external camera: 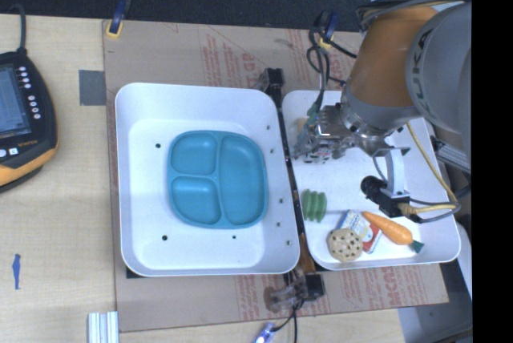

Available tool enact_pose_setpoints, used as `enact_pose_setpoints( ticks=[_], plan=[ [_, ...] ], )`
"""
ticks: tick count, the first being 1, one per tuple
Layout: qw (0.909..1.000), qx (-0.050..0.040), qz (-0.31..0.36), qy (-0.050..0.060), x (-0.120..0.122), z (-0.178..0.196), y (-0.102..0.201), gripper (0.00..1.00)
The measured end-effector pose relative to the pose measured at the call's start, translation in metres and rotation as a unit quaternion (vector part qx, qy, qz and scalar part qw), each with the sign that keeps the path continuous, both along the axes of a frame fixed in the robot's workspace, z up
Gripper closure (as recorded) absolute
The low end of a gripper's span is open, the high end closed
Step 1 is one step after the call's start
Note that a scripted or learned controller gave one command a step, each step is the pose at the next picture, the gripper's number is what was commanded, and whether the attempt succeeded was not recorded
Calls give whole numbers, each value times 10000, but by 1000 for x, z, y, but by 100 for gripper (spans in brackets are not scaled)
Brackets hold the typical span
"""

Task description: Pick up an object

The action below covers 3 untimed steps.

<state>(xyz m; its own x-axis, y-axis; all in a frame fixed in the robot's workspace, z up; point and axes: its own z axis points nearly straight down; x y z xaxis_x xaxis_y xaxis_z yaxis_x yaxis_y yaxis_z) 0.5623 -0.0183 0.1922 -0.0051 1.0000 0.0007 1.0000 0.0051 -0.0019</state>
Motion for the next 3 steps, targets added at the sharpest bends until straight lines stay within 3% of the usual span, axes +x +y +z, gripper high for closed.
enact_pose_setpoints(
  ticks=[1, 2, 3],
  plan=[
    [10000, -2, 1, -1, -2, 84, 45, 100],
    [10000, -7, -16, 4, 47, 86, -37, 100],
    [10000, -8, -9, 12, 40, 40, -74, 100]
  ],
)
